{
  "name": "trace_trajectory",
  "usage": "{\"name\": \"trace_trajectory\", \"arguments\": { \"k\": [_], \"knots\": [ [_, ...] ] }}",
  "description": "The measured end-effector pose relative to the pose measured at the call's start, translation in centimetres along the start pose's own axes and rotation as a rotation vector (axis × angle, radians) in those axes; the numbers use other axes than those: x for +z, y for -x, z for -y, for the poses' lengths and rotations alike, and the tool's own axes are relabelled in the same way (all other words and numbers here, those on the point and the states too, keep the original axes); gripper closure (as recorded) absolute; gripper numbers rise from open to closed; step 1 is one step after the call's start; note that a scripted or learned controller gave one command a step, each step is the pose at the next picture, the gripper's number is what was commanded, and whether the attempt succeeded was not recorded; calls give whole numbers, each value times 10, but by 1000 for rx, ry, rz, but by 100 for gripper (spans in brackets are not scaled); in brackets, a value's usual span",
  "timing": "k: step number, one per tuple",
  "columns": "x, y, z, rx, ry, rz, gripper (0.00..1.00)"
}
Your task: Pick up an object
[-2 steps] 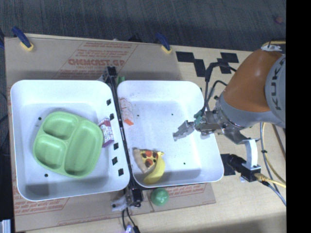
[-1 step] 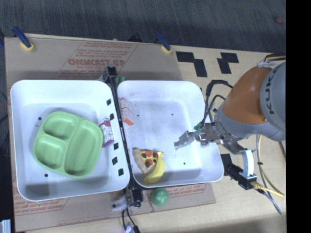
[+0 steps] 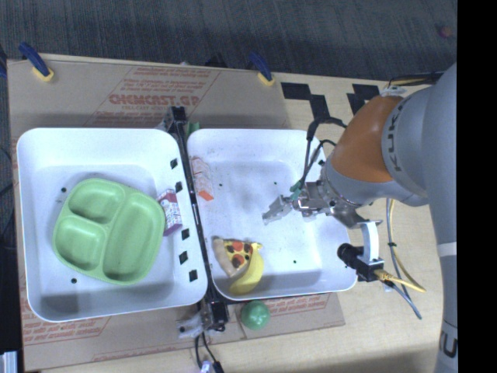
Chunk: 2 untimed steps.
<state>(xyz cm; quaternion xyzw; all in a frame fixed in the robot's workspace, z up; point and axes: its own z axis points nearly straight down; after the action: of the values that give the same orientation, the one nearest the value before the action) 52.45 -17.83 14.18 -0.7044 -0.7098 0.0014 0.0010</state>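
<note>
End effector (image 3: 273, 208) poised low in right bin (image 3: 233, 142), finger state impossible to tell, nothing visibly held; banana (image 3: 248, 274) with pizza-slice toy (image 3: 231, 253) at near-left corner, advisable to approach from above, clear of bin wall.

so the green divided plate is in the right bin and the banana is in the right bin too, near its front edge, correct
Not quite. The camera view shows the green divided plate lying in the left bin, not the right one. The rest holds: the banana is in the right bin, near its front edge.
</note>
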Motion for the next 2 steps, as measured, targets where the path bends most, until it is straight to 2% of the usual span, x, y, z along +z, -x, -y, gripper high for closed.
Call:
{"name": "trace_trajectory", "arguments": {
  "k": [1,2],
  "knots": [
    [45,26,49,1,-1,-1,0],
    [50,32,48,0,1,-1,0]
  ]
}}
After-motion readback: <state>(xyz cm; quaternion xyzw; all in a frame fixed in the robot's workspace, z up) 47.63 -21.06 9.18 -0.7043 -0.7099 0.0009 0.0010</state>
